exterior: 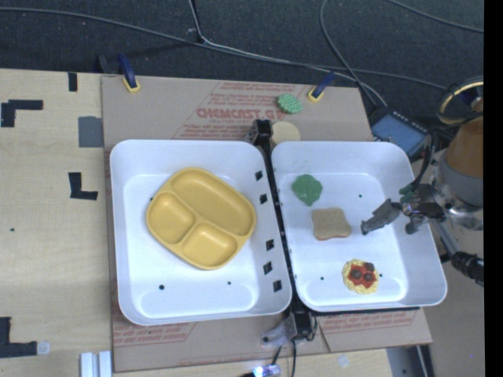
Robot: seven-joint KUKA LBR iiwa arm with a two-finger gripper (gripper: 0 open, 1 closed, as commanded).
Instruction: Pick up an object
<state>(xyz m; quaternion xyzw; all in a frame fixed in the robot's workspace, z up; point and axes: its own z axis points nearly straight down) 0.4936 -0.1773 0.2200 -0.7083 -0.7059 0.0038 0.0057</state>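
Arm enters from the right; gripper [391, 216] sits over the right bin [393, 157] near its right wall, tilted toward the bin floor; one dark finger [377, 219] is clear, the second is lost against the wrist, so I cannot tell if the pincer is released or clenched; nothing visible between the fingers, so no grasp to claim. Candidates all lie loose in the right bin: tan toast slice [330, 224] nearest the fingertip but apart from it, green leafy piece [306, 188] further up-left, small pizza piece [361, 276] lower down near the front wall. Left bin [126, 234] holds a yellow divided plate [201, 217]; ignore. My call: target the toast; it is closest and well clear of walls; flat and low, so straddle its short side, descend to floor contact, close, lift straight; risk is fingers skating over the top.
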